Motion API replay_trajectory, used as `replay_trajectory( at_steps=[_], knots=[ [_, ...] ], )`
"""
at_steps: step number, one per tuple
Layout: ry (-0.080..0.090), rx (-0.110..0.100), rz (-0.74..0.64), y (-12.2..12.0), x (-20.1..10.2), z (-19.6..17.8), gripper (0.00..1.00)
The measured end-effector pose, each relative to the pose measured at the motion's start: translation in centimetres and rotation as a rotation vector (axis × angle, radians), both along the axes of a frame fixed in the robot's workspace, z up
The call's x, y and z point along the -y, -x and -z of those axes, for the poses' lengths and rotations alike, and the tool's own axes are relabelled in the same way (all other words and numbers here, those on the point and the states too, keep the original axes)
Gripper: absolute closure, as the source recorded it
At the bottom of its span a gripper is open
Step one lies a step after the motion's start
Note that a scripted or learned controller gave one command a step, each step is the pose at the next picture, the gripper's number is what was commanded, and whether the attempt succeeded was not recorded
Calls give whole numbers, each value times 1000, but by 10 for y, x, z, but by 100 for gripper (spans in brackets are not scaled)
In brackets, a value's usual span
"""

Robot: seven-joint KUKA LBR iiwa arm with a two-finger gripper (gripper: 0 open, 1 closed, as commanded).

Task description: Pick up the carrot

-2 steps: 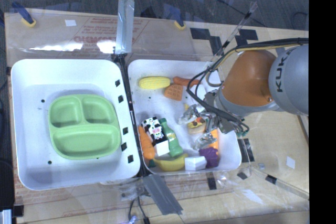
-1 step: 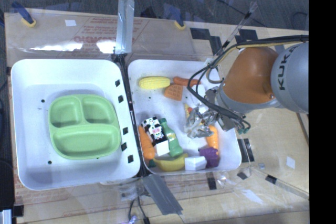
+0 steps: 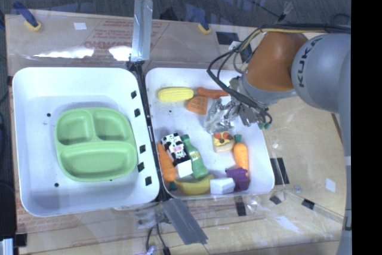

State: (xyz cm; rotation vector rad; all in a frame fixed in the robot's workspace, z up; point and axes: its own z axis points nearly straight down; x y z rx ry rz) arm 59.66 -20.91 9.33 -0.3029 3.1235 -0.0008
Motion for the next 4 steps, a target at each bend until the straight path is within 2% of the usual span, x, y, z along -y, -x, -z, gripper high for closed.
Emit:
replay_trajectory(
  at_steps=[1,2,3,4],
  knots=[
    [-1,0,-1,0,0,0,0],
    [-1,-4,-213,48,0,1,0],
    [7,11,-350,96,1,-2,0],
    [5,8,-359,95,-2,-12,100]
  ],
)
